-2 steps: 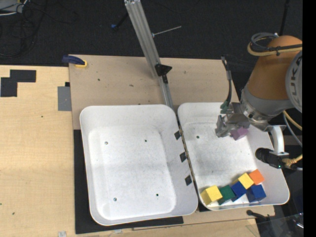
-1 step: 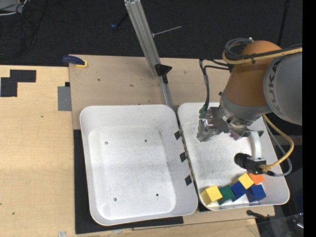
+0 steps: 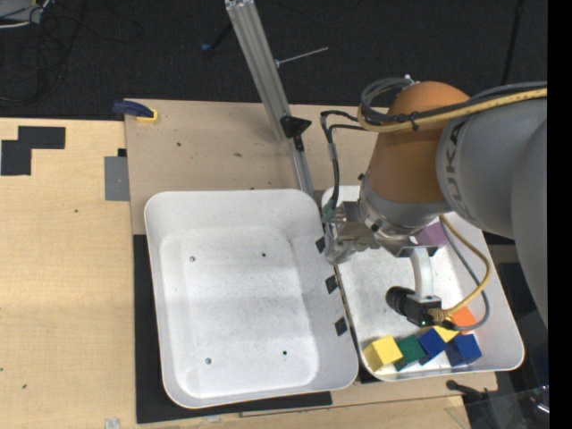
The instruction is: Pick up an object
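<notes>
Where the bench comes nearest the camera, its pale wooden top (image 3: 54, 329) carries a black mat (image 3: 141, 329) under two shallow white bins. The left bin (image 3: 241, 293) shows a white floor with a few dark specks. At the near edge of the right bin (image 3: 371, 302), a yellow block (image 3: 386, 351), a green block (image 3: 412, 350) and two blue blocks (image 3: 433, 340) (image 3: 464, 348) crowd together. An orange block (image 3: 463, 315) sits just behind them, and a purple block (image 3: 433, 233) peeks out farther back under the arm. The gripper (image 3: 338, 239) hangs over that bin's left rim, apart from the blocks; the wrist hides it, so its state cannot be told. Farther off, a slanted aluminium bar (image 3: 264, 70) rises from the bench, a blue and yellow clamp (image 3: 134, 110) grips the far edge, and the room behind is dark, with cables (image 3: 27, 7) at far left.
</notes>
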